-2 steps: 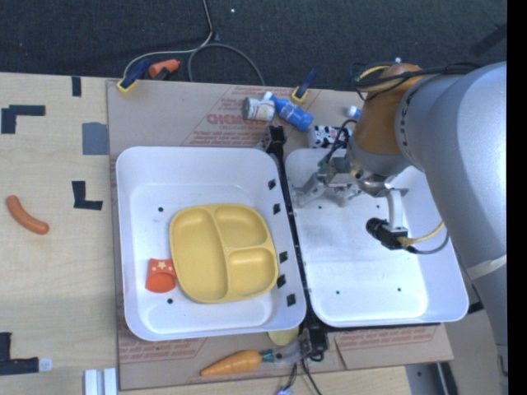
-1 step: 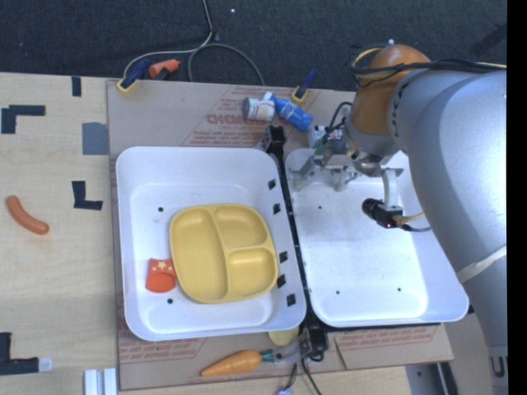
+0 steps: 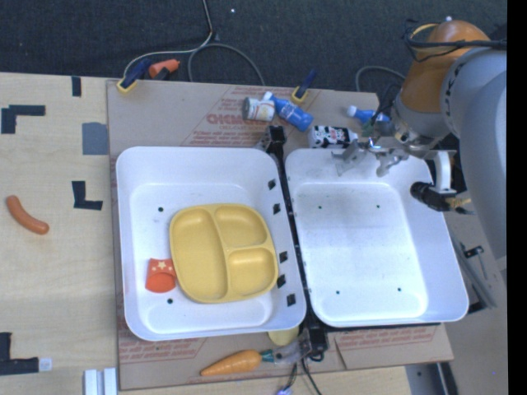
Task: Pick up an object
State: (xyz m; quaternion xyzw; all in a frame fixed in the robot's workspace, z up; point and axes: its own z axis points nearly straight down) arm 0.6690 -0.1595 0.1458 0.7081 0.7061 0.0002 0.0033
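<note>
Two pickable things sit in the left white plastic bin (image 3: 132, 220): a yellow three-compartment plastic plate (image 3: 222, 252) lying flat near the middle, and a small red-orange plastic piece (image 3: 160, 276) touching the plate's left edge, near the bin's front-left; the right white plastic bin (image 3: 436, 245) has the grey arm with the orange band (image 3: 461, 72) hanging over its far rim; the two-finger metal gripper (image 3: 368, 156) hovers at that back edge, its fingers spread apart with nothing between them, so it is open and carrying nothing; the targets lie well apart from it, across the black divider between the bins; the sensible play, I'd say, is to travel left over the divider, stay high enough to miss the rims, then come down straight; the small red-orange piece looks the easier catch, though it sits tight against the plate, so the fingers should straddle it along the free sides, not the plate side; the plate is broad and low, and a grab there probably needs one finger inside a compartment and one outside the rim; close only once the fingers are level with the thing, then lift slowly.
</note>
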